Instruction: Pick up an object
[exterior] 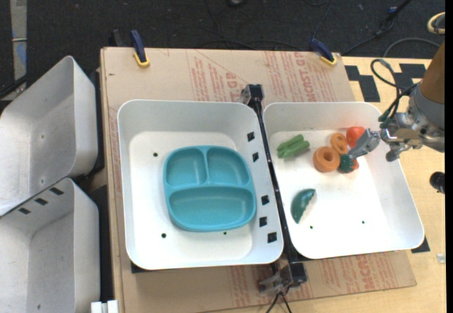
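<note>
Small toy foods lie in the right white bin: a green pod-shaped piece near its back left corner, two orange rings, a red piece and a dark teal leaf-shaped piece toward the left wall. A blue divided plastic plate fills the left white bin. The grey two-finger gripper reaches over the right bin's back right area by the rings; whether its fingers are apart or closed cannot be told.

Teal divided plate lies in left bin.
</note>
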{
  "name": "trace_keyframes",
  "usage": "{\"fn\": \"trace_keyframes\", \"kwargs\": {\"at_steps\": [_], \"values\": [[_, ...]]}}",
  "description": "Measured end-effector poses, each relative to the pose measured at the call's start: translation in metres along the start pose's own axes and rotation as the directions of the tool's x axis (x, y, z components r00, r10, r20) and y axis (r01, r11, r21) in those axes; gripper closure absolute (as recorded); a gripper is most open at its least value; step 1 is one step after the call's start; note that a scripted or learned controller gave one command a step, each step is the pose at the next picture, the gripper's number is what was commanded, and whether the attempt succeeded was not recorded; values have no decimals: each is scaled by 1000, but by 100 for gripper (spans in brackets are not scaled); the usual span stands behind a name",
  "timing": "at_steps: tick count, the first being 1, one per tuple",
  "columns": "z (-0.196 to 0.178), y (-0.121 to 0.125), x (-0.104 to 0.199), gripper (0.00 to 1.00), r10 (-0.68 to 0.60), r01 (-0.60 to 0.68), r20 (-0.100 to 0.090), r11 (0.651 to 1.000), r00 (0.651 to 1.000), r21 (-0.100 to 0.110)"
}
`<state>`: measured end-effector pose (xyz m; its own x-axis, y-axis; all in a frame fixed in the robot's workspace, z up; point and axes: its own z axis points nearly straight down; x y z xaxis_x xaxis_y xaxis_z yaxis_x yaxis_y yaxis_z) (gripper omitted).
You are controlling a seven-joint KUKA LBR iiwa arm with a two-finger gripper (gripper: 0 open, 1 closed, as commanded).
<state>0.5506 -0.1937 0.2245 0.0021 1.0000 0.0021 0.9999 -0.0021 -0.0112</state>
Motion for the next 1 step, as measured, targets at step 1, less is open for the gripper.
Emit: {"fn": "trace_keyframes", "kwargs": {"at_steps": [1], "values": [[-6,3,0,0,-3,3,3,1000,1000,-11]]}}
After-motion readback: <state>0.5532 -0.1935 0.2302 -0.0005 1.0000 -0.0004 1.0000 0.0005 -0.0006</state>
